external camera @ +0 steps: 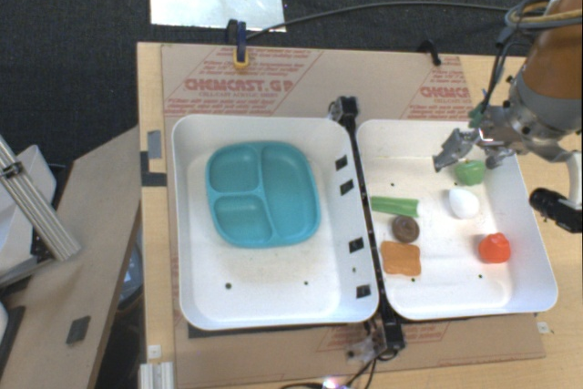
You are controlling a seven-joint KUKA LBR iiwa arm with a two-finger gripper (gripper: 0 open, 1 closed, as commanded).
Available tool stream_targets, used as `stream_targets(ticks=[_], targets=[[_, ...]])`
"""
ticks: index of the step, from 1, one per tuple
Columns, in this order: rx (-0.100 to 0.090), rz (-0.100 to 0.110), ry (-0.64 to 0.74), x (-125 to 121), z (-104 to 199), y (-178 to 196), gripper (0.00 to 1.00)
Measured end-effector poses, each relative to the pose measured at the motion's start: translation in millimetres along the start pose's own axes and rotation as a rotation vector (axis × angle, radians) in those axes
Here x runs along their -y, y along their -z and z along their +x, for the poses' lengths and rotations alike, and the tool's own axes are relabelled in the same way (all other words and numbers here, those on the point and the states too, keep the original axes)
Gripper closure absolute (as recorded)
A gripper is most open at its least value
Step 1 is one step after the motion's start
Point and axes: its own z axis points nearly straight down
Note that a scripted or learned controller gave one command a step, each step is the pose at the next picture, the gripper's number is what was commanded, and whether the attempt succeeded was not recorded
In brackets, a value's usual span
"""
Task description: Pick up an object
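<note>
My gripper [474, 156] hangs over the far part of the right bin [524, 196], open, with its grey fingers [449, 152] spread apart. A small round green object [471, 171] lies just below and between the fingers, and I cannot tell whether they touch it. A white egg-shaped object [464, 202] rests close in front of it. Toward the bin's middle lie a green stick [393, 207], a brown round piece [405, 230] and an orange flat piece [401, 259]. A red object [494, 248] sits near the right front.
The left bin [196, 287] holds a teal divided plate [263, 194]. A black-clipped divider [360, 214] runs between the two bins. The arm [551, 77] comes in from the upper right.
</note>
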Motion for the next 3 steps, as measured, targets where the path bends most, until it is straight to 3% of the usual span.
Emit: stream_targets(ticks=[2,3], targets=[[-0.001,0.005,-0.002,3.3,-13.5,-113.9,0.00],[-0.002,0.005,-0.002,4.2,-5.1,-159.6,0.00]])
